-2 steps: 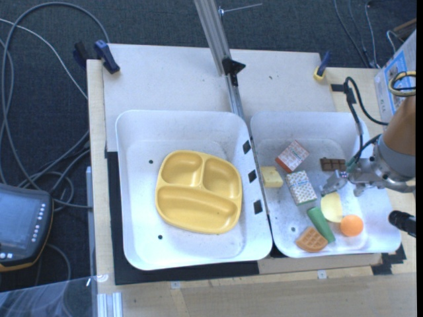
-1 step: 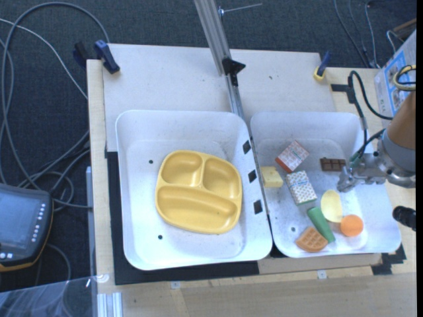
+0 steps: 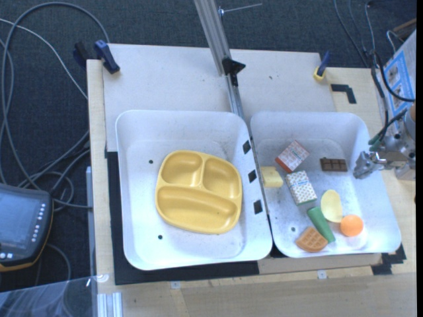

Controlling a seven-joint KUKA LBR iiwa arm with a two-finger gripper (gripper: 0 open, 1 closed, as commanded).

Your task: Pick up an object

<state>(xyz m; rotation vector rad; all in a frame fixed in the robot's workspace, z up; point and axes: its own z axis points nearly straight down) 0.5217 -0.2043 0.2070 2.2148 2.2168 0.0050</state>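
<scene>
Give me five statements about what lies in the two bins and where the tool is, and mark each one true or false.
1. The yellow divided plate lies in the left bin. True.
2. The orange ball sits in the left bin. False: it is in the right bin, near its front right corner.
3. The tool is at the right bin's right wall. True.
4. The chocolate bar is gripped by the tool. False: it lies flat on the bin floor, apart from the tool.
5. The waffle lies on the yellow divided plate. False: it lies in the right bin, beside the green cucumber.
</scene>
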